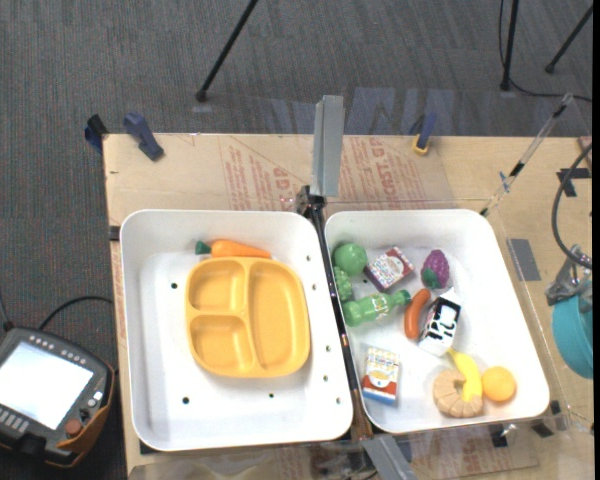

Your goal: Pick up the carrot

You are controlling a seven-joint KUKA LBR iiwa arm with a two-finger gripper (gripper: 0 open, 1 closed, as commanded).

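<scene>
Carrot (pixel 238 249) in left bin (pixel 140 268), touching yellow tray (pixel 248 316) at its far edge; gripper jaws: cannot tell

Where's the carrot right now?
The carrot lies in the left bin, near its far edge, touching the far rim of the yellow divided plate.

Dark grey carpet (pixel 100 48) is covering the floor. Black stand legs (pixel 230 38) are slanting across it behind the plywood counter (pixel 220 173), lying evenly lit.
</scene>
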